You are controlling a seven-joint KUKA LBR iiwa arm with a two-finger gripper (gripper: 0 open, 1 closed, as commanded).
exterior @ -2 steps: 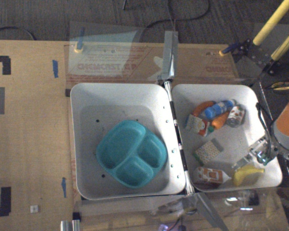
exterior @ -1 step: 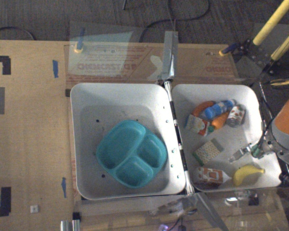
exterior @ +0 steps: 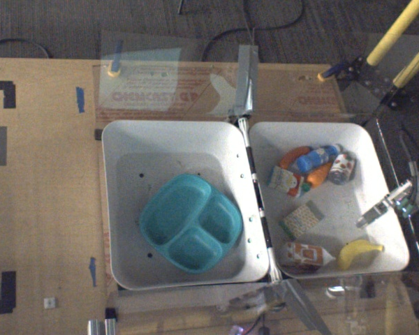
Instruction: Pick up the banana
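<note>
Banana [exterior: 359, 252] unlabelled; cardboard [exterior: 153, 89] print unreadable

A tan, cardboard-coloured worktop [exterior: 42, 187] fills the left and middle of the view, marked with black tape corners [exterior: 3, 93] and short strips of blue tape [exterior: 79, 99]. Beyond its far edge lies dark grey carpeted floor [exterior: 91, 12], crossed by looping black cables [exterior: 272, 5]. Two yellow poles [exterior: 398, 26] slant in at the upper right. The light is dim and even.

teal divided plate [exterior: 190, 222] in left bin [exterior: 126, 152]
</note>
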